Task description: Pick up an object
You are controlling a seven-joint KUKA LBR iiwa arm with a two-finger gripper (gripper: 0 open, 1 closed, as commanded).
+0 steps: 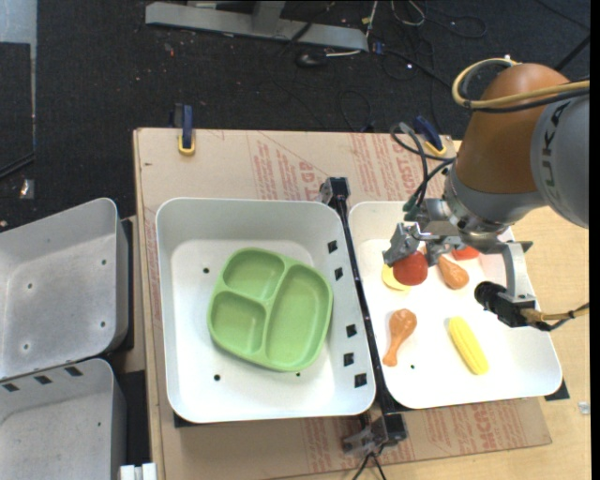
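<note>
Two white bins sit side by side. My arm (525, 131) covers the right bin's (525, 375) far corner, and I cannot tell how the gripper (412, 246) stands. Just beneath it lies one red piece (410, 270) on a half-hidden yellow one (391, 279). I count one drumstick (399, 335), one corn cob (467, 344), one orange piece (453, 273). The left bin (187, 375) holds one green divided plate (270, 308).

A dark speckled floor (84, 84) is seen beyond the bench. Black cables (412, 42) are strewn across it beside a grey metal frame (253, 23). The bench is covered with a brown printed board (272, 169), secured by a yellow clamp (187, 131). White lids (56, 281) are placed at the left.
</note>
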